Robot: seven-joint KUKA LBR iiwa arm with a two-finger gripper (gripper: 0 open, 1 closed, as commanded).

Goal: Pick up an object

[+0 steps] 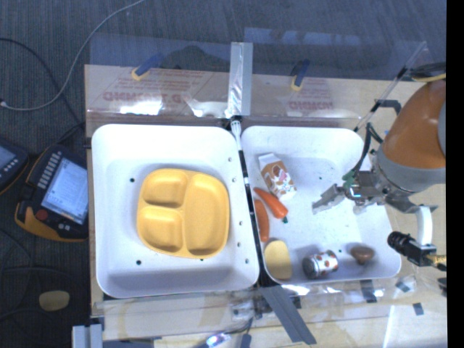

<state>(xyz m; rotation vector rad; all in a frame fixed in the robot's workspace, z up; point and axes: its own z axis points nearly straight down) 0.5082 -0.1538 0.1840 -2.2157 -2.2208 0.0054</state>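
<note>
While the gripper hung over the right bin, nothing sat between its fingers.
Nearest lay a yellow piece, a tin can and a brown lump; farther back, two carrots and a small carton. A yellow tray filled the left bin. I could not tell the finger spread.

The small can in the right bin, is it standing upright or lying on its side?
Lying on its side: the can shows its long side, with one round end facing left, near the bin's front wall.
</note>
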